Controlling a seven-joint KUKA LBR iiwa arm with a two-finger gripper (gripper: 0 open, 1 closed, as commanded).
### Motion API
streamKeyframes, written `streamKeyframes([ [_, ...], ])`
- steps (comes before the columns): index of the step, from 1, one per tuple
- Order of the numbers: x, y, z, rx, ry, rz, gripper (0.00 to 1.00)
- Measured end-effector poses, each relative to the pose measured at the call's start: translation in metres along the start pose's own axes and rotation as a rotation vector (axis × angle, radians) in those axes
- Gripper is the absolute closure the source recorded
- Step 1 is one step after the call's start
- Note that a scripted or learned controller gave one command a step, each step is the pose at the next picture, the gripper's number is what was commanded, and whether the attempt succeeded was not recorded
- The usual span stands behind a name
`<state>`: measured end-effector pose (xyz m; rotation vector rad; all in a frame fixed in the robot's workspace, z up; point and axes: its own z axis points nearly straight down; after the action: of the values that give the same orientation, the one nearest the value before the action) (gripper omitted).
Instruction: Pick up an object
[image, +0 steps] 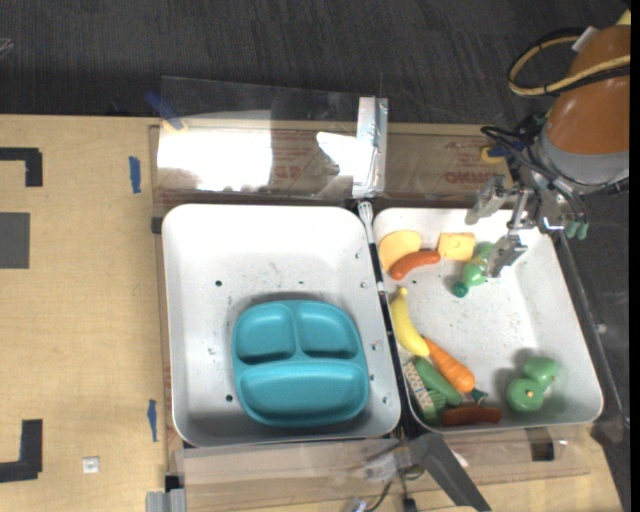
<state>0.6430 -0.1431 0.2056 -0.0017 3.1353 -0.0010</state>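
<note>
My gripper (500, 232) hangs over the far part of the right bin (560, 300), its two grey fingers spread and nothing between them, so it is open. Just below and left of the fingertips lies a small green toy (468, 276), tilted, its upper end close to the right finger. A yellow block (457, 245) sits to the left of the gripper. Beside it are a red-orange sausage shape (413, 263) and a yellow rounded piece (400, 243).
Further toys in the right bin: a banana (403, 322), a carrot (452, 367), a green vegetable (435, 385), a dark red stick (470, 413) and a green pepper (530, 385). The left bin (200, 260) holds a teal divided plate (298, 362).
</note>
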Motion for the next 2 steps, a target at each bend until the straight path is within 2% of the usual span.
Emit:
streamKeyframes([
  [1,-0.018,-0.007,0.104,0.000,-0.002,-0.147,0.00],
  [2,0.045,-0.013,0.117,0.001,-0.004,-0.179,0.00],
])
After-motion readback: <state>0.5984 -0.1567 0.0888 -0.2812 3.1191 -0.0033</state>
